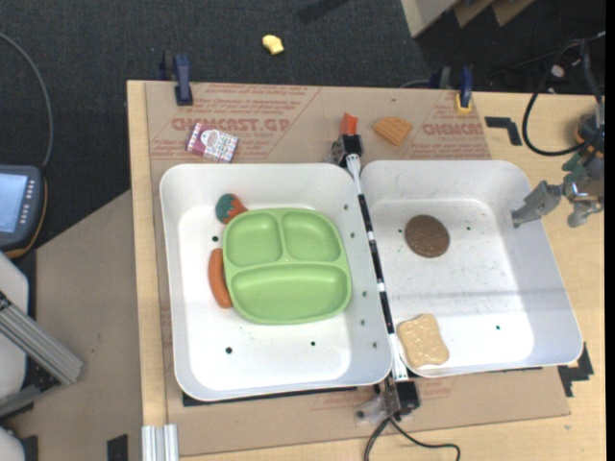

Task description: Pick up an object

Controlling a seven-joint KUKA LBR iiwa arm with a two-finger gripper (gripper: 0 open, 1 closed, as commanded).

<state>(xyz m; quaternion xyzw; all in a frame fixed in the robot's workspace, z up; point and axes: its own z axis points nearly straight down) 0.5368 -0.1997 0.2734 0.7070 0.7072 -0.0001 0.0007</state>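
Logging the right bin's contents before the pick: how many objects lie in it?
2. A brown round patty lies near the middle of the right bin; a tan cracker lies at its near-left corner.

We see two white bins (192, 353), both speckled with small dark dots, on a tan bench (288, 123) printed with faded red lettering. In the left bin lies a light green divided tray (285, 264), with an orange piece (219, 279) along its left side and a teal-and-orange piece (230, 206) at its upper left. In the right bin we see a brown disc (427, 235) and a pale beige cracker (424, 341). At the upper edge of the bench sit blue clamps (180, 77), a pink-and-white patterned packet (211, 141) and an orange-tan wedge (392, 130). On the dark grey floor lies a yellow bit (274, 43).
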